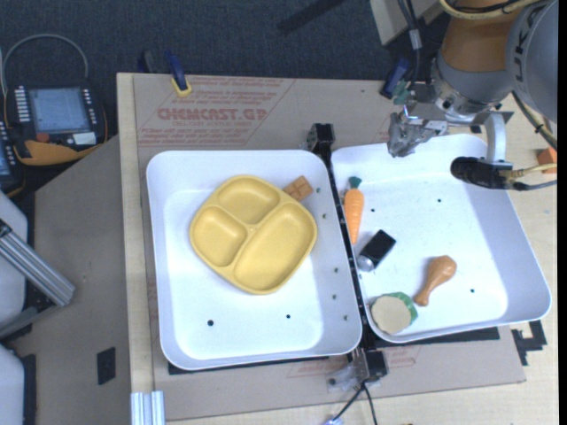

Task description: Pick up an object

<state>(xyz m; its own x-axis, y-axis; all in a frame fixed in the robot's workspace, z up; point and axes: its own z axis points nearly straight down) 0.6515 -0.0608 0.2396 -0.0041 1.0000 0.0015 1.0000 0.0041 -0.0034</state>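
Bench (pixel 142 237): a pale board under brown card printed with red lettering, carrying two shallow white bins side by side.
Arm (pixel 483 34): the grey KUKA with its orange band enters from the upper right and stands over the far edge of the right bin.
Left bin (pixel 177 317): holds the yellow divided plate and a small tan block.
Right bin (pixel 496 273): holds the smaller items, all lying loose on its floor.
Yellow plate (pixel 254 234): three compartments, set on a slant in the middle of the left bin.
Gripper (pixel 406 140): poised above the right bin's far-left corner, well apart from every item; nothing sits between its fingers, and whether they are spread or pressed together cannot be told.
Carrot (pixel 353 212): orange with a green top, lying along the right bin's left wall.
Drumstick (pixel 434 277): brown toy chicken leg near the bin's middle.
Round slice (pixel 392 312): pale with a green rim, at the near-left corner.
Black block (pixel 378 247): just beside the carrot's tip.
Tan block (pixel 299 188): touching the plate's far edge.
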